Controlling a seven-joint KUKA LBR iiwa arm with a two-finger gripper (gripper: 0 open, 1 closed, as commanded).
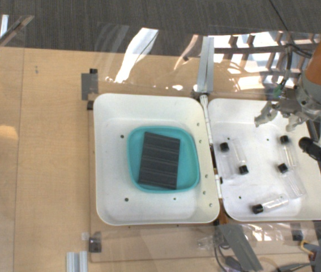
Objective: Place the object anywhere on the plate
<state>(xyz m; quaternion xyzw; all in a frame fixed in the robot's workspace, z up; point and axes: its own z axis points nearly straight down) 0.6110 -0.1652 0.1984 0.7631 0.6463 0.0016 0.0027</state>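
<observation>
Plate (pixel 191 171), teal square plastic, frame centre, bears dark ribbed rectangular block (pixel 159 160). Two-finger gripper (pixel 285 115) upper right; finger state indeterminate, nothing visibly held. Recommended: verify block lies flat, keep clear.

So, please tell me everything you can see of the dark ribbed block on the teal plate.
The dark grey rectangular ribbed block lies flat on the square teal plate in the left white bin. Fine parallel ridges run across its top; the material looks like rubber or foam. It sits near the plate's middle, slightly turned, with only the plate touching it.
</observation>
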